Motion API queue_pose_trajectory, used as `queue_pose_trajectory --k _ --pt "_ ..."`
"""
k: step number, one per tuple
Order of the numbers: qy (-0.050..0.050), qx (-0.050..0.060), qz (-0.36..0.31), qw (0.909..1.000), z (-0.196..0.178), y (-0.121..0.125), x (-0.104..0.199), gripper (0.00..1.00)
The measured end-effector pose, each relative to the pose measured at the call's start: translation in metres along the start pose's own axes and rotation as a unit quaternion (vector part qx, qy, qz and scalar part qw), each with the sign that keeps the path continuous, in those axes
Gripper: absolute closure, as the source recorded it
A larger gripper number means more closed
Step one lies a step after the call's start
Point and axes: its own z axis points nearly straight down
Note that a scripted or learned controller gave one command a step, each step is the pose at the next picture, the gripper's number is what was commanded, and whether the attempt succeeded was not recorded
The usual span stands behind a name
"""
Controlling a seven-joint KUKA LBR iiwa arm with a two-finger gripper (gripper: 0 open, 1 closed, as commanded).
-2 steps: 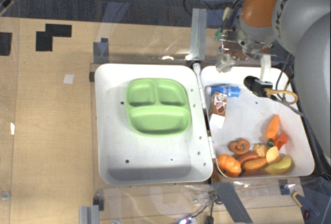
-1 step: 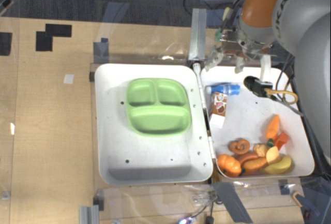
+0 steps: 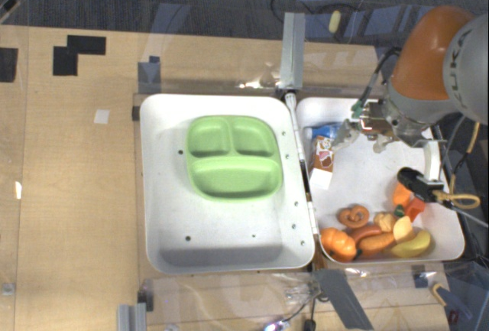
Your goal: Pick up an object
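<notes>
Wooden bench (image 3: 69, 192), dark carpet behind; two white bins; gripper (image 3: 365, 125) over right bin (image 3: 359, 184), claw state unclear.

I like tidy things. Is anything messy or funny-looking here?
A little. In the right bin, the toy food is heaped in a jumble at the near edge, and a small packet lies alone by the dividing wall. The green plate sits neatly in the left bin.

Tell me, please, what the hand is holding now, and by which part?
It cannot be told. The hand hangs over the right bin, above bare floor, and no object is seen in it.
</notes>
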Motion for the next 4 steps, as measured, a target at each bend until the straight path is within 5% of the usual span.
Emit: queue_pose_trajectory --k 1,2,3,4 --pt "-0.001 -0.019 -0.016 0.9997 0.062 0.011 -0.002 0.00" --pt "0.000 -0.021 -0.032 0.9993 0.074 0.046 -0.005 0.00" --pt "0.003 -0.020 0.042 0.9989 0.075 0.048 -0.004 0.00" --pt "0.001 -0.010 0.044 0.9990 0.075 0.074 -0.006 0.00"
